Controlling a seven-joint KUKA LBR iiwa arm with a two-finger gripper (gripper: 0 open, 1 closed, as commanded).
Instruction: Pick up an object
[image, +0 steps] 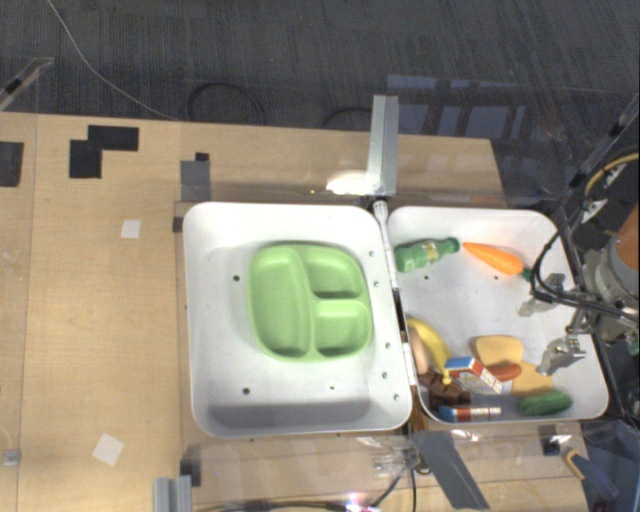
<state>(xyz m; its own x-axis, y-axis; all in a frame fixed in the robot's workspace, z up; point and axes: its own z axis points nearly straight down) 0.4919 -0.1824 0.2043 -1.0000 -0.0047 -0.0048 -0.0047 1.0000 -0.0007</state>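
Hovered at three o'clock of the right bin (470, 228), gripper (562, 357) state impossible to tell, nothing seen grasped. Judged approach step; next called for descending toward bread slice (498, 349) at nine o'clock.

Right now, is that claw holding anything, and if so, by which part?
Nothing is held. The gripper hangs at the right bin's right side with no object between its fingers; the nearest toy food lies apart.

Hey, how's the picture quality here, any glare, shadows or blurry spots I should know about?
Camera view: a bright glare spot on the bench just above the bins; soft shadow pools along the near wall of the left bin below the green divided tray; the arm and pincer at the right edge look dim and slightly soft, while the carrot and green bottle read clearly.
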